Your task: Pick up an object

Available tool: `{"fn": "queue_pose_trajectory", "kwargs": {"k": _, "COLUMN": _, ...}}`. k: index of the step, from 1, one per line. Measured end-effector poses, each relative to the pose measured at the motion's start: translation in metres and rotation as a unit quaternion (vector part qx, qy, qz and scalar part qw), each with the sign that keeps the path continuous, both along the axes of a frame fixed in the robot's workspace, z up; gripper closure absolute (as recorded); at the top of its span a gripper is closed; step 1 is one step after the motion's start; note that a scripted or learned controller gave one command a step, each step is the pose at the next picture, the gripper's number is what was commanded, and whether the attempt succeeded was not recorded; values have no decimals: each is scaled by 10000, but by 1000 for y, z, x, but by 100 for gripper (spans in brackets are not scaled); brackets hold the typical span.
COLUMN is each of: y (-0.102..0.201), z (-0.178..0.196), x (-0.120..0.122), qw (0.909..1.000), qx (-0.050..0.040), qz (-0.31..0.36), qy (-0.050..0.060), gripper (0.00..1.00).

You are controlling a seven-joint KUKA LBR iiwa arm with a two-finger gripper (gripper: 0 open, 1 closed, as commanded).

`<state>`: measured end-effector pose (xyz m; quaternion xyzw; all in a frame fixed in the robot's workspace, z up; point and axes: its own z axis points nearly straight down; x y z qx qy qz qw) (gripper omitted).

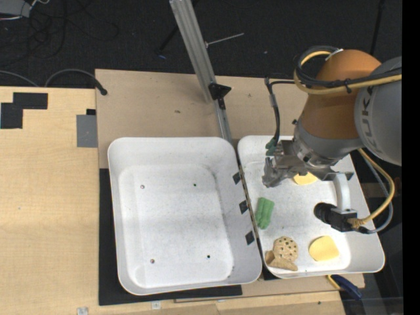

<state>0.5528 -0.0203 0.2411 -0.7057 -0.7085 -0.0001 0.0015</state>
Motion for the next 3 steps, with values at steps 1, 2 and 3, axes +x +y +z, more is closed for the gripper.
{"fn": "queue_pose_trajectory", "kwargs": {"k": 1, "y": 47, "z": -8, "x": 9, "qw": 10000, "qx": -4, "qz": -3, "qy": 7, "gripper": 100}}
{"fn": "queue_pose_trajectory", "kwargs": {"k": 2, "y": 99, "z": -1, "x": 12, "qw": 10000, "qx": -2, "qz": 3, "qy": 5, "gripper": 100}}
{"fn": "queue_pose_trajectory", "kwargs": {"k": 3, "y": 97, "z": -1, "x": 12, "qw": 10000, "qx": -15, "qz": -2, "qy": 11, "gripper": 0}}
